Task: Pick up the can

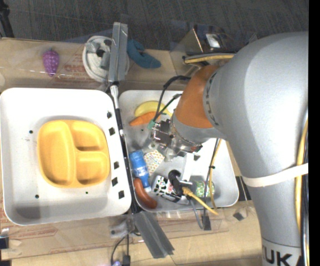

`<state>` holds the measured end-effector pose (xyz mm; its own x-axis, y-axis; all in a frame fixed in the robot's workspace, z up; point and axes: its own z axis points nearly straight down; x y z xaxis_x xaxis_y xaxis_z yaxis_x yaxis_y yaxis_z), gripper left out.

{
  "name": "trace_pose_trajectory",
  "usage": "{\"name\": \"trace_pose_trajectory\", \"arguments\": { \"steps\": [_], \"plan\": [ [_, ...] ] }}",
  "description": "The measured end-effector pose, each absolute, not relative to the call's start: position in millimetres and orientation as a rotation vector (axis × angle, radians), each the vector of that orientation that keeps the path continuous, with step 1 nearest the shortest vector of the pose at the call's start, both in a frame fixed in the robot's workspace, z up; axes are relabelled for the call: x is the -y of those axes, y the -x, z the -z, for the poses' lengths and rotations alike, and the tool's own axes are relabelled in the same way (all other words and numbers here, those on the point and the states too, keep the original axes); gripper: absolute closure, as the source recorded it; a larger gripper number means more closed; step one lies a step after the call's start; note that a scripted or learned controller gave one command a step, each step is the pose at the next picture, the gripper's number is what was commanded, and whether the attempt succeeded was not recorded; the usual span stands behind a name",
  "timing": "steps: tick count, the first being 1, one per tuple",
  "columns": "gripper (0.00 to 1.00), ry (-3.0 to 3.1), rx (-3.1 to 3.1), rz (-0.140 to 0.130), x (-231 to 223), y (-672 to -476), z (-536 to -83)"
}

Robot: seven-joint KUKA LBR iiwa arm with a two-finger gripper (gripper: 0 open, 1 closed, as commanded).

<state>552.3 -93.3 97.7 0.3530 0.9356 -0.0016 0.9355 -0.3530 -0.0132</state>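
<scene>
Dark carpet lies around a tan bench (27, 71) that carries two shallow white bins side by side. You see the letters "UKA" at the foot of the grey arm (271, 104), bottom right; the rest of the word is cut off. No other writing is legible to you.

The left bin (16, 110) holds a yellow divided tray (74, 151). In the right bin (226, 190), the can (139, 169), blue with a lighter label you cannot read, lies on its side close to the left wall. Its long axis runs roughly up and down the view, tilted slightly, lower end toward a reddish-brown sausage shape (144, 194).

The pincer (168, 140) is low over the right bin, just right of the can, partly buried under the orange-banded wrist; you cannot tell its opening. The arm hides much of this bin. A yellow fruit (148, 108) and an orange piece (143, 119) peek out above the wrist. A black-and-white spotted object (161, 185) lies near the front wall.

On the bench behind the bins: a purple item (51, 61), a white coil (96, 57), a blue cloth (140, 54).
</scene>
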Motion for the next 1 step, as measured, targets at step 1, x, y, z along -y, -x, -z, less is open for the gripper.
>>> {"name": "trace_pose_trajectory", "arguments": {
  "steps": [1],
  "plan": [
    [1.00,2.605,1.748,-0.008,73.4,-621.6,-236.3]
  ]
}}
